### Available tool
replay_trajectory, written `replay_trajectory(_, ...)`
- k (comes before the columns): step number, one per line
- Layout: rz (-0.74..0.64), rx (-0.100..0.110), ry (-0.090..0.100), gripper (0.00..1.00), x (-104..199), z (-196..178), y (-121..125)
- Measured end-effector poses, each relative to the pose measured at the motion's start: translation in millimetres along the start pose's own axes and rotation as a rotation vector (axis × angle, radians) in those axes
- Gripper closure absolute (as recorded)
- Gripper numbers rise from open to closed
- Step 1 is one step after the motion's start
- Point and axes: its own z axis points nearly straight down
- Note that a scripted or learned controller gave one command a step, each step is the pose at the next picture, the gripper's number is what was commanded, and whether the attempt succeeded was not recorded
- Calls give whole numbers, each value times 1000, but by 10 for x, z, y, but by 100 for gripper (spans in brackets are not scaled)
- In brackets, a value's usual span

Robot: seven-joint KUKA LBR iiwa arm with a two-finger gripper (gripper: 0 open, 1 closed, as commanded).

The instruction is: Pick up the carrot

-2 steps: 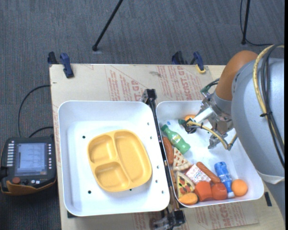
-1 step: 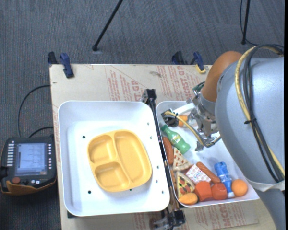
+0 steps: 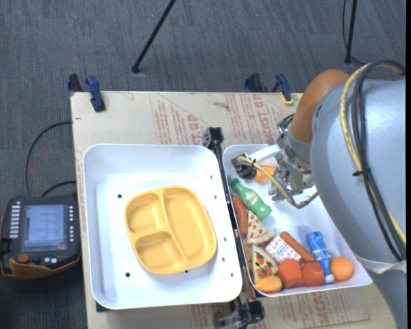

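The carrot (image 3: 264,175), an orange piece, lies in the far part of the right bin (image 3: 342,242) and is partly covered by my gripper. My gripper (image 3: 286,182) hangs low over that end of the bin, right beside and just to the right of the carrot. The grey arm with its orange band (image 3: 315,105) hides the bin's right side. Whether the gripper touches the carrot is hidden from this angle.
A green bottle (image 3: 251,199) and a reddish sausage (image 3: 240,215) lie along the right bin's left wall. Near its front are a pizza slice (image 3: 264,260), a blue bottle (image 3: 318,247) and an orange (image 3: 341,268). A yellow divided plate (image 3: 170,228) sits in the left bin (image 3: 103,184).
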Motion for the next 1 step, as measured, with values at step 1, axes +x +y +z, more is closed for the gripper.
replay_trajectory(1, 0, 0, 0, 0, 0, 1, -1)
